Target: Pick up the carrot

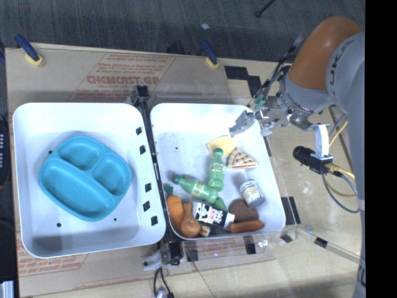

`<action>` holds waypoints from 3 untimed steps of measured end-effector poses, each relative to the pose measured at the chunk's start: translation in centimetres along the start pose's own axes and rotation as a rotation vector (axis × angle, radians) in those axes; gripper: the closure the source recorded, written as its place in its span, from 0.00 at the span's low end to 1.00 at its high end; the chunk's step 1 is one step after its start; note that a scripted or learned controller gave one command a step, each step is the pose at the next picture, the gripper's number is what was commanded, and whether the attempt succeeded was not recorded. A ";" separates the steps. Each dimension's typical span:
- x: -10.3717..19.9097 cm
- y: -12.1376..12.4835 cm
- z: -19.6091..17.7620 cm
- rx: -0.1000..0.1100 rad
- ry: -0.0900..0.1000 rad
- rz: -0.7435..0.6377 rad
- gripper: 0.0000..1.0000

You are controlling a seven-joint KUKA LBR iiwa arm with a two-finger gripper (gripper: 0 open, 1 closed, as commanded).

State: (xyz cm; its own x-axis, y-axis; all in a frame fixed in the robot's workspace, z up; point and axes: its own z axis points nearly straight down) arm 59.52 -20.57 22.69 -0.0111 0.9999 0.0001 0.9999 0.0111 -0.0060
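Right bin [180,120]: carrot [247,226] wedged among bottles [214,179].

Red lettering is printed on the brown cardboard sheet [118,73] under the two bins; behind the left bin its largest line can be read as "CHEMCAST GP", while the smaller lines above and below it are too blurred to be made out. More red print on the sheet's front left edge cannot be read.
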 end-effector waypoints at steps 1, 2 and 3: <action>3.8 -1.2 13.7 0.001 0.002 0.110 0.00; 12.2 -0.4 13.7 0.006 0.004 0.129 0.00; 4.9 0.8 13.4 -0.004 -0.003 -0.098 0.00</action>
State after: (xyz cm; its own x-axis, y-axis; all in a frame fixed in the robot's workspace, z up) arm 60.19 -15.65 9.29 -0.1094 0.9940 -0.0030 0.9940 0.1094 -0.0022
